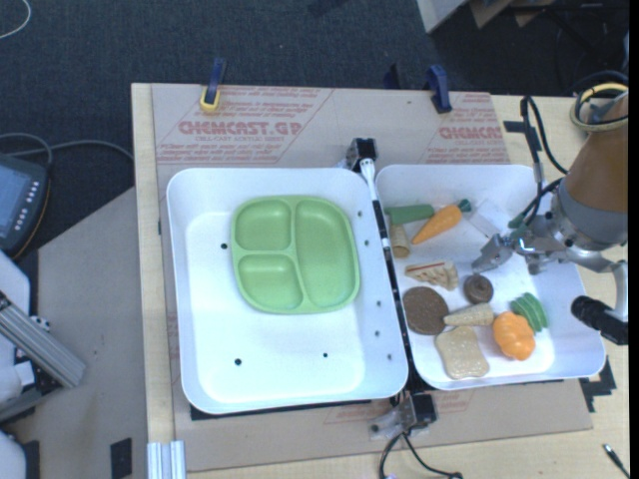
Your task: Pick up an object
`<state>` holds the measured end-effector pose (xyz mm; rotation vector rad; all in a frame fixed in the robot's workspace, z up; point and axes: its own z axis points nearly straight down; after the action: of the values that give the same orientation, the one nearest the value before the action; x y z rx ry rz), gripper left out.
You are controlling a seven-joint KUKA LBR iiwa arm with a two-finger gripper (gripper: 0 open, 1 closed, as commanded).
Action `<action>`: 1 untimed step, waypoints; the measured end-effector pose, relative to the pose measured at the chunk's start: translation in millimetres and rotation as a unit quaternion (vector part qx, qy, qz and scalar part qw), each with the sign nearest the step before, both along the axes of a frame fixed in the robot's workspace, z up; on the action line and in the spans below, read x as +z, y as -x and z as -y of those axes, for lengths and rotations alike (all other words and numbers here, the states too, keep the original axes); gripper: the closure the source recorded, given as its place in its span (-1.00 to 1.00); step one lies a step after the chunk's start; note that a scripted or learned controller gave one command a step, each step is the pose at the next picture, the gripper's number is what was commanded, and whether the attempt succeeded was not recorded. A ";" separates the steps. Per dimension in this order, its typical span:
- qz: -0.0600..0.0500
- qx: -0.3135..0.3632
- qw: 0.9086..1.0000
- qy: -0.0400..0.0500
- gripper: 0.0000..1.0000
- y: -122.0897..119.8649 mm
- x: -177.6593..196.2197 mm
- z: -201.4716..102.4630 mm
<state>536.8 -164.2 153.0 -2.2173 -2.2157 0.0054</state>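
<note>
Several small toy foods, likely light, stiff and slick, crowd the right bin (499,180); the carrot (440,223) suits a mid-body pinch, though whether the tool (496,254) stands wide or narrow I cannot tell.

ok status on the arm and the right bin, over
Gripper low over right white bin, nothing seen held. Nearest: small round brown piece, orange toy carrot. Green divided plate sits in left white bin.

Grey arm (599,183) from right, tool (496,254) low.
</note>
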 end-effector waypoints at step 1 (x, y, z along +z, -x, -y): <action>0.000 0.001 1.000 0.000 -1.00 -2.5 -60.6 -8.3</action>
<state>539.2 -155.8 92.4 -2.2154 -2.2167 0.0048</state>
